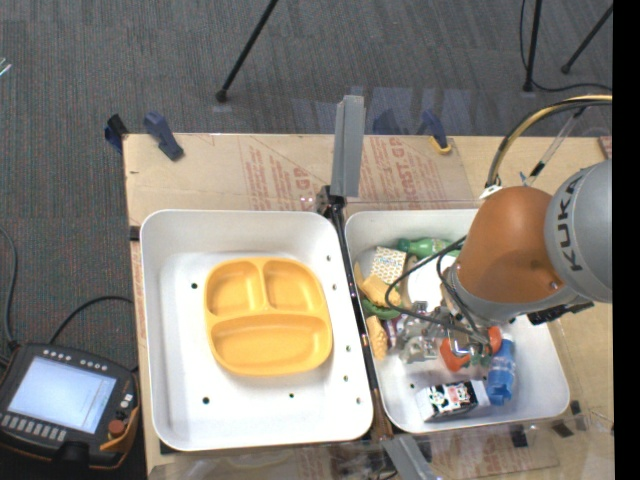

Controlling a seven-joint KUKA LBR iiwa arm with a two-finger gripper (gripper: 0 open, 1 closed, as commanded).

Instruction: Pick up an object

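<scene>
The right bin (560,393) holds a jumble of small objects: a black-and-white milk carton (447,399), a blue bottle (501,371), a green item (424,245), a patterned cracker-like packet (383,264) and yellow pieces (374,290). My gripper (432,340) is down among them near the bin's middle, below the orange wrist band (508,253). A red-orange object (461,356) lies right beside the metal fingers. The arm hides much of the bin's right half.
The left bin (160,268) holds a yellow divided plate (268,315). A grey post (348,148) rises behind the divider between the bins. A teach pendant (62,398) lies at the lower left on the floor. Tripod legs (252,36) stand behind the bench.
</scene>
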